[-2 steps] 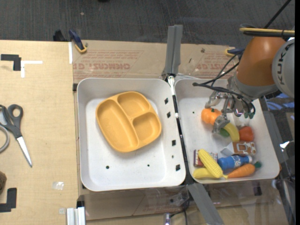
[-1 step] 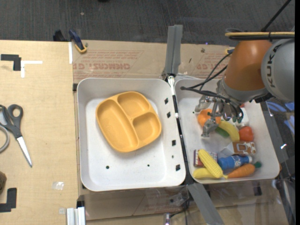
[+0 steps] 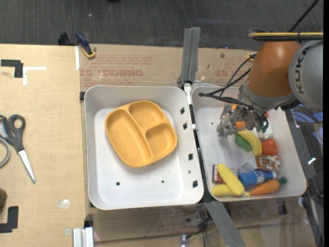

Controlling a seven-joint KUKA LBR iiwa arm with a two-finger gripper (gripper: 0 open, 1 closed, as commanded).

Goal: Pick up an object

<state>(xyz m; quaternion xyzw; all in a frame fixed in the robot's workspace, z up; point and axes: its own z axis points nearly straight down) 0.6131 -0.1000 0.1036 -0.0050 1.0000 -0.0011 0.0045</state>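
My gripper (image 3: 230, 126) hangs low in the right bin (image 3: 205, 138), below the orange wrist band, near the bin's upper middle. Just right of it lie a green and yellow toy vegetable (image 3: 249, 141) and a red tomato-like toy (image 3: 269, 146). Along the bin's front edge sit a yellow corn cob (image 3: 230, 178), a blue bottle (image 3: 256, 178), an orange carrot (image 3: 266, 188) and a small brown and white packet (image 3: 268, 162). The arm hides the fingertips from above, and nothing shows between them.
The left bin (image 3: 97, 179) holds a yellow three-part plate (image 3: 141, 133). A grey divider post (image 3: 190, 55) rises between the bins at the back. Scissors (image 3: 18, 143) lie on the wooden bench at far left. Cables trail from the wrist across the right bin's back.
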